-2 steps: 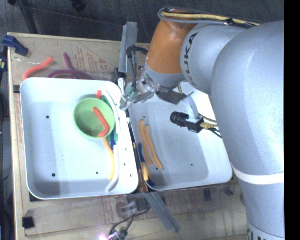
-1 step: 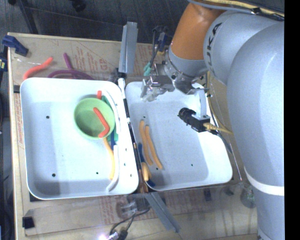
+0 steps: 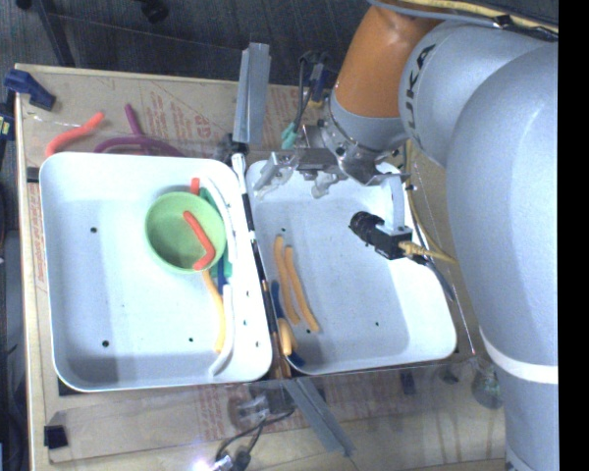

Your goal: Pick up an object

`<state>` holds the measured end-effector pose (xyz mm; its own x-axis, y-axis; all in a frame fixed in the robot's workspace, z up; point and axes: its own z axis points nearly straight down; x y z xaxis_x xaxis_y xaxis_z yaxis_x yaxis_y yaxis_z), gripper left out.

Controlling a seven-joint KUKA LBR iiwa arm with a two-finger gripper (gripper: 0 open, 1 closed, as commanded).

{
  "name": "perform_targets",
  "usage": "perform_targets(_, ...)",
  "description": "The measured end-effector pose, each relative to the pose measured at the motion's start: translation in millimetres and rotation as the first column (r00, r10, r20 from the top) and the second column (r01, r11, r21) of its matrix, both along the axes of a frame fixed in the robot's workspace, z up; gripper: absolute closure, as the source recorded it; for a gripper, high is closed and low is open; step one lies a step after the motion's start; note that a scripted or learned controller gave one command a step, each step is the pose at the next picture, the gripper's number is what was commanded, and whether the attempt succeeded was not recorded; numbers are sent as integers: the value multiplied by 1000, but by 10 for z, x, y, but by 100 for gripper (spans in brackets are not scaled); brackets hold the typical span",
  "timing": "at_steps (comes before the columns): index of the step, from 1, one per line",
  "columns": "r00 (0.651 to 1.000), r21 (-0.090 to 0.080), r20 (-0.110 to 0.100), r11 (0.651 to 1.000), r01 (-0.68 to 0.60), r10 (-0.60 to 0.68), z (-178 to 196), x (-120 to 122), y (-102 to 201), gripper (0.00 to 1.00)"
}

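Progress is slight in the camera view: nothing is lifted, and every object lies in a bin. The gripper [image 3: 296,173] hangs at the twelve o'clock edge of the right bin [image 3: 412,332], just above its far wall, its fingers spread apart with nothing between them, so it is released and grasping nothing.

In the right bin, orange sticks [image 3: 296,287] lie along the nine o'clock wall, well apart from the gripper and toward its six o'clock. These look like the nearest candidates for a grasp. A dark fitting [image 3: 378,234] on the arm [image 3: 491,165] hangs over the bin's middle, toward three o'clock.

In the left bin [image 3: 88,292], a green bowl [image 3: 182,232] sits toward two o'clock with a red-orange strip [image 3: 204,235] resting in it, and a yellow handle [image 3: 219,312] runs from the bowl toward six o'clock along the three o'clock wall.

On the desk [image 3: 177,106] at the left bin's twelve o'clock lie loose red and purple cords.

By my reading the whole pick is left: choosing an object, descending, closing and raising.
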<state>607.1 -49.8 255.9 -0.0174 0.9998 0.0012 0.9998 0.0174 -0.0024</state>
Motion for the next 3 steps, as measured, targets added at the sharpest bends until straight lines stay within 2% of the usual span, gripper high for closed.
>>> perform_targets(1, 994, -1, -3, 994, -106, 106, -1029, -315, -442, 0)
perform_targets(2, 993, -3, 5, 993, -120, 120, -1090, -331, -461, 0)
perform_targets(3, 995, -23, 8, 995, -95, 95, -1604, -416, -615, 0)
